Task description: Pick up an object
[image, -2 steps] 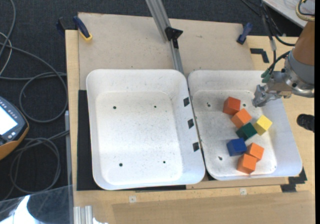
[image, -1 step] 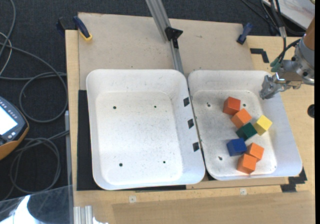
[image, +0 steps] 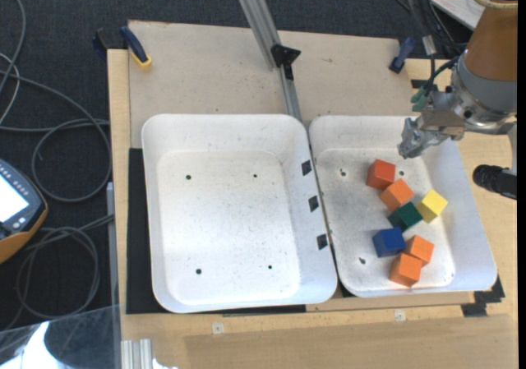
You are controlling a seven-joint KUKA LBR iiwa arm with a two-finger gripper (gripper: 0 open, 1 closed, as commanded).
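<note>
Several small blocks lie in the right bin (image: 353, 273). A red-orange block (image: 380, 173) is the farthest back, with an orange one (image: 398, 193) just in front of it. A green block (image: 405, 215) touches a yellow block (image: 431, 205). A blue block (image: 389, 242) sits nearer the front beside two more orange blocks (image: 421, 248) (image: 404, 269). My gripper (image: 410, 145) hangs over the bin's back right part, just behind and to the right of the red-orange block. Nothing shows between its fingers.
The left bin (image: 164, 195) stands beside the right one, with black clips along their shared edge. A slanted metal rail (image: 263, 18) crosses the bench behind the bins. Blue clamps (image: 136, 45) (image: 401, 53) grip the board's back edge. Cables lie on the floor.
</note>
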